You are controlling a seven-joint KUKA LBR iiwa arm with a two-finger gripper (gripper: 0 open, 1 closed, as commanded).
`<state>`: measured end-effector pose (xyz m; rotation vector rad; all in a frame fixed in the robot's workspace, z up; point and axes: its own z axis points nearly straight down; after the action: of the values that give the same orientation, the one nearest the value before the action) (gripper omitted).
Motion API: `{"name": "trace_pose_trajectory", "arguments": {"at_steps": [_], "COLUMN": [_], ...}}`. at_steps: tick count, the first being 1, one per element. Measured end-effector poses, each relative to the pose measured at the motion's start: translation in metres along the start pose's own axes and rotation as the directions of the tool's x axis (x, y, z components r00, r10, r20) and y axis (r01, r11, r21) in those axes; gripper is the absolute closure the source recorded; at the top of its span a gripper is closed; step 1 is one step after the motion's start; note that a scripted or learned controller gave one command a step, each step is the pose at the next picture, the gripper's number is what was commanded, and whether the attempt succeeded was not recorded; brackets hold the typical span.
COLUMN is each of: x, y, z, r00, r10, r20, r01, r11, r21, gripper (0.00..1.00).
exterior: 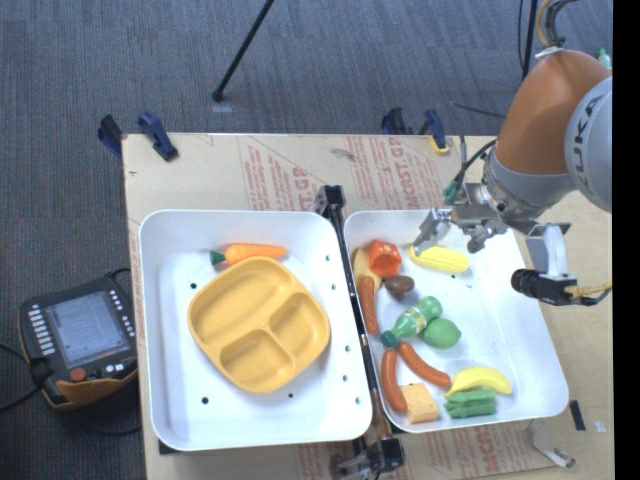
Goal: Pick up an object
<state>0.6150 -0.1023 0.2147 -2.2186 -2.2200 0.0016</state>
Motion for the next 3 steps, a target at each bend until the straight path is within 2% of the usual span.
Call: {"name": "trace_pose_trajectory", "arguments": {"at_steps": [1, 2, 3], "x": [0.0, 0.009, 0.009], "y": [-0.063, -0.14, -0.14], "z": [0.086, 0.128, 0.119], "r00": [0.975, 0.971, 0.972], "r10": [-0.22, -0.238, -0.233], "r20": [-0.001, -0.002, -0.003], "r01": [0.22, 0.238, 0.233], "r11": [0.975, 0.971, 0.972], "r21": [0.001, 0.003, 0.004], "gripper": [0.0, 0.0, 1.0]}}
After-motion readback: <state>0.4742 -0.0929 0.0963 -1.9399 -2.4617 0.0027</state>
